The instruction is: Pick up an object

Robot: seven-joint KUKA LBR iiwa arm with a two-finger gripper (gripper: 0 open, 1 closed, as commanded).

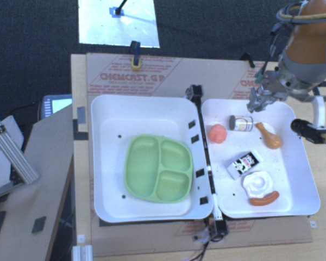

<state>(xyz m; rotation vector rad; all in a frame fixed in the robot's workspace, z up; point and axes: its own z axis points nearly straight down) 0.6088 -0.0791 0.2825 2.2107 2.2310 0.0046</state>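
Taking the right bin as the landmark, its nearest corner holds a sausage lying crosswise, with a fried egg touching it just behind. Behind the egg, toward the bin's middle, a small black-and-white carton lies tilted. Farther back, a pink ball rests near the divider side, a small jar lies on its side beside it, and a drumstick sits on the jar's other side, its long axis running slantwise from the far wall toward the bin's outer edge.

At the bin's far rim the gripper hangs above the wall, carrying nothing; whether its tips are parted or together I cannot tell at this size. The jar lies closest, just toward the near side of the gripper and slightly toward the divider, its long axis running across the bin. That makes it the likely pick, I judge. The drumstick beside it crowds one end, and the ball is near the other.

The left bin holds a green divided plate, well apart from the gripper.
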